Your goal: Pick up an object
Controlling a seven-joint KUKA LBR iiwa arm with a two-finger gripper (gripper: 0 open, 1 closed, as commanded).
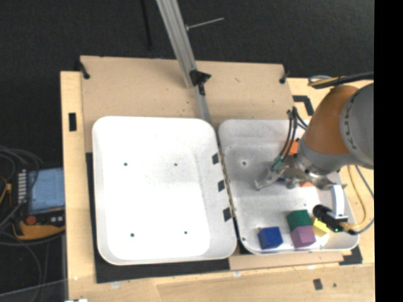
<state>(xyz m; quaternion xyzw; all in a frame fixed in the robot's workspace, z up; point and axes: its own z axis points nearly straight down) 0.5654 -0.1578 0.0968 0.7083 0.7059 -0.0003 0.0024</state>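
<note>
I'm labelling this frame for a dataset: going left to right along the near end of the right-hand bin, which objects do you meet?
Blue block → purple block → yellow block. The green block sits just behind the purple one, so I leave it out.

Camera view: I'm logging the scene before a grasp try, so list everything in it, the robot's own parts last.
Left bin: 1, white, bench left.
Right bin: 1, white, bench right.
Blue cube: 1, blue, right bin's near edge.
Green cube: 1, green, right of the blue one.
Purple cube: 1, purple, just in front of the green.
Yellow piece: 1, yellow, right of purple, partly hidden.
Arm: 1, grey and orange, over right bin.
Gripper: 1, grey, above right bin's middle.
</note>
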